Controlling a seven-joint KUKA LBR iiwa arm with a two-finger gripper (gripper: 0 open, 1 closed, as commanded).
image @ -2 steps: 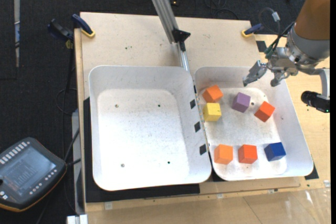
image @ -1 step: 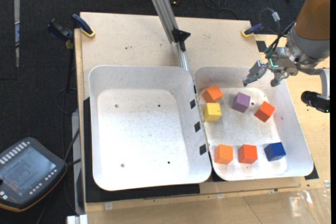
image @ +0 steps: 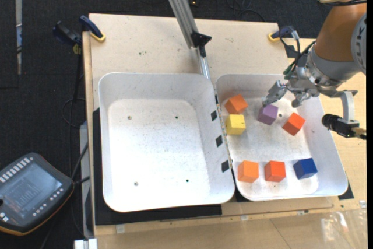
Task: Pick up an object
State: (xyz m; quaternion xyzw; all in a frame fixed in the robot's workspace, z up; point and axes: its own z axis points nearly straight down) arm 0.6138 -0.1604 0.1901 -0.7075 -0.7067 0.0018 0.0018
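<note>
The right bin [image: 326, 143] holds several small cubes. An orange cube [image: 236, 104] and a yellow cube [image: 235, 124] lie near its left wall. A purple cube [image: 267, 114] and a red-orange cube [image: 293, 123] sit mid-bin. Along the front lie another orange cube [image: 248, 171], a red-orange cube [image: 275, 171] and a blue cube [image: 305, 168]. My gripper [image: 287, 96] hangs over the bin's back part, fingers spread open, just above and right of the purple cube. Nothing is between the fingers.
The left bin [image: 116, 125] lies beside the right one, with black clips on the shared wall. A slanted metal pole [image: 178, 0] rises from behind the bins. Clamps sit at the bench's back corners. A teach pendant [image: 29, 192] rests at the lower left.
</note>
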